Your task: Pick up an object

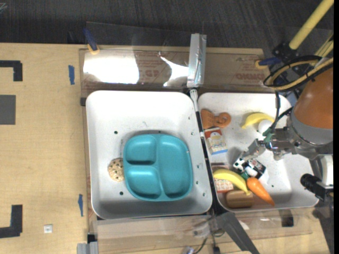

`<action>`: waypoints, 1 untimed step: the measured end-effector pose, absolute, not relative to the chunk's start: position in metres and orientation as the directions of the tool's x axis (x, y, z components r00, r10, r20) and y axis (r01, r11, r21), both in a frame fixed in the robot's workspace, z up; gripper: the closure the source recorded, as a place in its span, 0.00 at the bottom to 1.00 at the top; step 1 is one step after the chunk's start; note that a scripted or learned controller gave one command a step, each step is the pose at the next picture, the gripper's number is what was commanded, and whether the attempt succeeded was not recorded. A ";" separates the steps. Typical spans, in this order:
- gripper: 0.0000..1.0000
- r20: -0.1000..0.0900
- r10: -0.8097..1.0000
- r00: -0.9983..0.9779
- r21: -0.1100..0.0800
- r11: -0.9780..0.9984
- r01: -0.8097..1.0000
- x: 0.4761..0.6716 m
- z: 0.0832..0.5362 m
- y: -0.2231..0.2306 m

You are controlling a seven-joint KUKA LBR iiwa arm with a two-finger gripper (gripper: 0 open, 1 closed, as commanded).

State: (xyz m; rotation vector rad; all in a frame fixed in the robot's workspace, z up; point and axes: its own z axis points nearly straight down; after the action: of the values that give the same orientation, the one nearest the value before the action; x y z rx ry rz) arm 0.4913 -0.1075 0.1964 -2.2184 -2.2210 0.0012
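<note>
Two bananas [231,178], one carrot [259,190], one teal tray [157,166] (left bin); gripper [254,151] finger state I cannot tell.

Lab: taped cardboard bench [42,142], cables [296,70]

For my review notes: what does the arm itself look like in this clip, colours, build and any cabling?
The arm is a thick, rounded grey body with a wide orange band above the wrist. Its end effector is a small dark metal assembly with a touch of teal near the mount. Yellow and black cables loop just behind the arm, by a yellow pole; whether they plug into it is unclear.
</note>
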 end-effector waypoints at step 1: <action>0.00 -0.001 1.000 -0.023 0.004 0.023 1.000 0.481 0.138 -0.094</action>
State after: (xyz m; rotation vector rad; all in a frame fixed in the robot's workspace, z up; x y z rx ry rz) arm 0.4806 -0.0941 0.1380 -2.1988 -2.2492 -0.0037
